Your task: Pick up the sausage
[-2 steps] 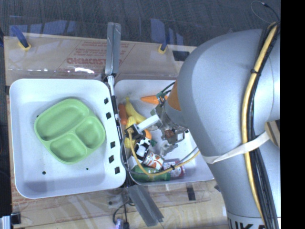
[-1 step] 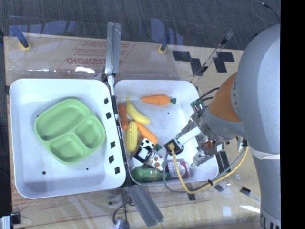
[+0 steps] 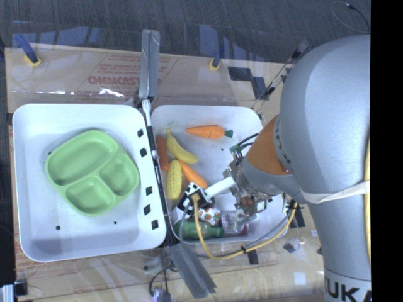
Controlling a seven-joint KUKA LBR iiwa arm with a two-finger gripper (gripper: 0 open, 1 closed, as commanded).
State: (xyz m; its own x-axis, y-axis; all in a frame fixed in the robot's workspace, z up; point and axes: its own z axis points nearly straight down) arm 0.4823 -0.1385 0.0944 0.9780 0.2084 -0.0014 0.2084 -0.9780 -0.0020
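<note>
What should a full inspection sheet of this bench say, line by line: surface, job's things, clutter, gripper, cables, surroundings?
surface: left bin and right bin, both white, side by side on a brown board.
job's things: sausage, reddish-brown, lies along the right bin's left wall beside the banana; nothing grips it.
clutter: carrot, corn and a green item in the right bin; green plate in the left bin.
gripper: gripper is over the right bin's near half, apart from the sausage.
cables: yellow cable loops past the right bin's front rim.
surroundings: dark carpet beyond the bench.
</note>
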